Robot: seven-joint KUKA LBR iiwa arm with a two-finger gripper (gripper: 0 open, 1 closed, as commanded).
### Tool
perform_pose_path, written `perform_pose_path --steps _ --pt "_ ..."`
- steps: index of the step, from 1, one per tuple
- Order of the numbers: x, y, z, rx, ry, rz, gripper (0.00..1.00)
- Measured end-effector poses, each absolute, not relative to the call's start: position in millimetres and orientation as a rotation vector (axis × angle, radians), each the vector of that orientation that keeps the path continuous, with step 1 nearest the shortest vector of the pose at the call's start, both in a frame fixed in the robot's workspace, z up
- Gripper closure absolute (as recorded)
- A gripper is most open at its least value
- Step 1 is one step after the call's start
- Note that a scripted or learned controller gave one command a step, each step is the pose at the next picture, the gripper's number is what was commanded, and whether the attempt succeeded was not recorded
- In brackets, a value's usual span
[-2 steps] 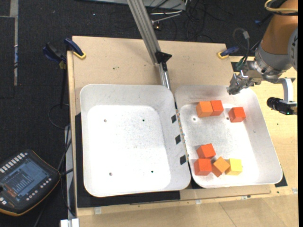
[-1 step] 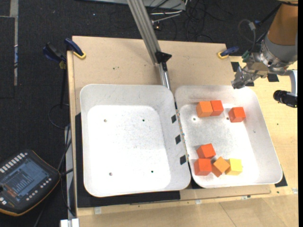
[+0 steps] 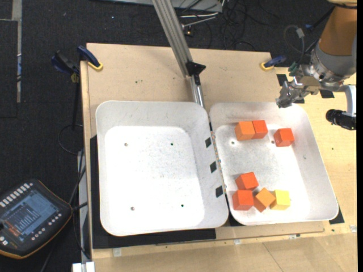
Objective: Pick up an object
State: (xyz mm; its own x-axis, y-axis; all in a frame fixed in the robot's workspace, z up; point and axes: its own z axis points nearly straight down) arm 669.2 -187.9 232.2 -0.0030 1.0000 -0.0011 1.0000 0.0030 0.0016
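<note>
While the two-finger gripper (image 3: 286, 98) hovers over the right white bin's (image 3: 317, 169) far rim, finger state indiscernible, we target the isolated orange-red cube (image 3: 283, 136) nearby, descending squarely.

Six orange cube blocks (image 3: 252, 130) and one yellow cube block (image 3: 282, 199) lie in a speckled white plastic bin (image 3: 317, 169) on the tan wooden table (image 3: 142, 72).

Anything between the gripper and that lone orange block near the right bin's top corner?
No object: in the camera view, bare white bin floor separates the gripper from the lone orange block. The paired orange blocks sit off to the left.
</note>
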Motion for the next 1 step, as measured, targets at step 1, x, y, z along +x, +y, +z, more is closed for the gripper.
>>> perform_pose_path --steps 1 --pt "662.2 -134.6 242.9 2.213 2.23 0.002 1.0"
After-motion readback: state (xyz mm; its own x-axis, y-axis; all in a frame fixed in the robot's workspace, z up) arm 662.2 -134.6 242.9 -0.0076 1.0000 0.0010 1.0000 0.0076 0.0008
